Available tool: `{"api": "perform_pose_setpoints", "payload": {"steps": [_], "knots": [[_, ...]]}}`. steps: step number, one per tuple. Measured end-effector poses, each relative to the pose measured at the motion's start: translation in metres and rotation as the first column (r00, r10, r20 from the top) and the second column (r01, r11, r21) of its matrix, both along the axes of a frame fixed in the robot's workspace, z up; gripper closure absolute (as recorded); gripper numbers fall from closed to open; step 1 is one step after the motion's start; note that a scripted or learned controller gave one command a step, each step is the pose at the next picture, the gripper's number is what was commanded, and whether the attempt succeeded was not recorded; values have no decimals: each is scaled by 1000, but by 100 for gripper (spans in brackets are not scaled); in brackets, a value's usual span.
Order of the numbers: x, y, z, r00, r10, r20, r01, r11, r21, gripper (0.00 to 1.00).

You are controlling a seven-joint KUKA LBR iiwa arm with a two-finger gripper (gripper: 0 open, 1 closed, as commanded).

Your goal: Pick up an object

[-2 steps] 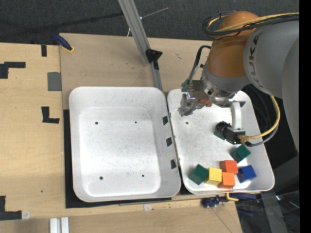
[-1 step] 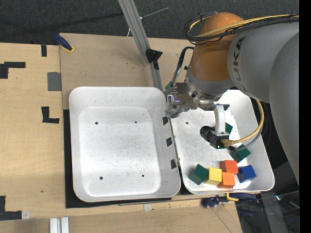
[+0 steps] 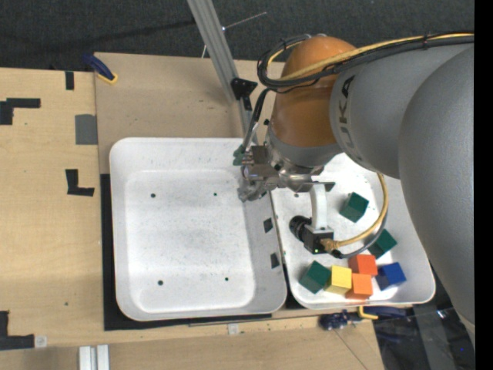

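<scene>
At the far left of the frame the tan bench [image 3: 46, 230] lies flat, marked with a few black tape pieces and a grey patch. A small blue and yellow item [image 3: 102, 68] rests near the bench's upper left corner.

The left bin [image 3: 131, 284] takes up the centre-left of the frame. Its white floor is bare apart from faint grey scuffing and four small dark dots, so there is wide open room across it. Its right rim runs down just beside the left rim of the right bin [image 3: 420, 287], the two edges nearly touching with two small dark clips along the seam.

A slanted metal bar [image 3: 212, 29] comes down from the top centre towards the top of that seam. The gripper [image 3: 253, 177] sits there too, low over the left bin's upper right corner; its fingers are hidden by the wrist hardware, so I cannot tell how far apart they are or whether anything is between them.

The arm [image 3: 385, 99], grey with its orange band, covers the upper right of the frame and much of the right bin.

The blocks lie in the right bin's lower part: a green block [image 3: 355, 206] alone higher up, then a tight cluster near the lower rim of a dark green block [image 3: 314, 276], yellow block [image 3: 341, 277], orange block [image 3: 363, 274], blue block [image 3: 391, 274] and another green block [image 3: 383, 243].
</scene>
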State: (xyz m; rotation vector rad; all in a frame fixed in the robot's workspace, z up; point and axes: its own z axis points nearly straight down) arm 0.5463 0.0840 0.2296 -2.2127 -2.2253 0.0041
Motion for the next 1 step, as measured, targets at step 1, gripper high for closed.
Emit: {"api": "perform_pose_setpoints", "payload": {"steps": [1], "knots": [[1,-3,1,1000,-3,2,3,1000,-1,0]]}}
